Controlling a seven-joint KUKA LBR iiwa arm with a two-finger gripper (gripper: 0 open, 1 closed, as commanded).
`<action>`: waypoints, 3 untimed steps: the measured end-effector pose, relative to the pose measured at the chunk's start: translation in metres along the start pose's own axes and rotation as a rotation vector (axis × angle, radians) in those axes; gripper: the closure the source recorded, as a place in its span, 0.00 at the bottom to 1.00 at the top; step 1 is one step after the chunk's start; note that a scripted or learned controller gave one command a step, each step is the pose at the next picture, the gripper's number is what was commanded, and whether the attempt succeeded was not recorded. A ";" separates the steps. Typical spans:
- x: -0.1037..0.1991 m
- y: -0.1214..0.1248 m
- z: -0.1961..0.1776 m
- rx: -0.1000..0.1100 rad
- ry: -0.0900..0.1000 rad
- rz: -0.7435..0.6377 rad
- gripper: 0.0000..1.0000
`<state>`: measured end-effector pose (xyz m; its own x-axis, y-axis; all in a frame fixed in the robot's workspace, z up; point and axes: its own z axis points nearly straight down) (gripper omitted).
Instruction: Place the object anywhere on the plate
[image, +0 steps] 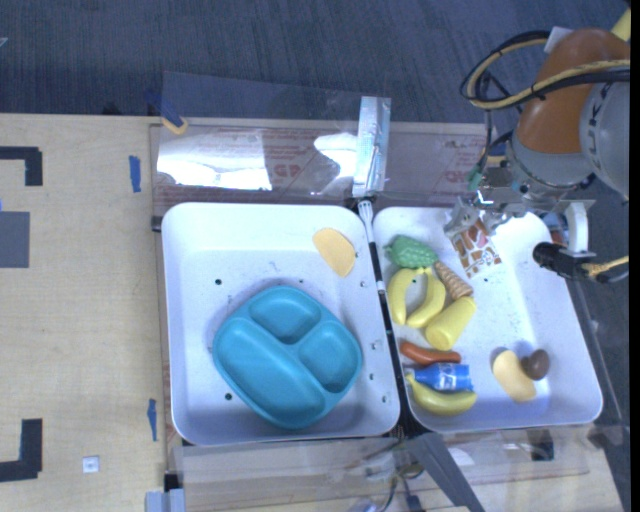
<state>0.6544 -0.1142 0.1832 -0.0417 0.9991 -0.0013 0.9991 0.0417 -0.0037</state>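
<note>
So this looks like the pick stage. The two-finger pincer (478, 232) sits over the far corner of the right white bin (580, 330), right at a small red-and-white printed packet (473, 245). Honestly can't tell whether it's spread or pinching, the packet blurs into it, so I wouldn't call it a grab yet.

The blue three-compartment plastic plate (288, 352) is in the left white bin (190, 300), with only a yellow chip-shaped piece (336, 249) up near the far wall.

Next move, I reckon: get a proper hold, lift above the divider between the bins, then carry left. The plate is a big target with plenty of room. The tight bit is the right bin, where yellow toy bananas (415, 297) and a green leafy toy (410, 250) crowd just beside the packet.
</note>
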 end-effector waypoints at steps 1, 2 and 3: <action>0.091 -0.046 0.001 0.001 0.004 -0.086 1.00; 0.160 -0.096 0.000 -0.003 0.003 -0.100 1.00; 0.220 -0.137 0.048 0.002 0.002 -0.042 1.00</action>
<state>0.5077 0.0994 0.1353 -0.0831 0.9965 0.0014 0.9965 0.0831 -0.0054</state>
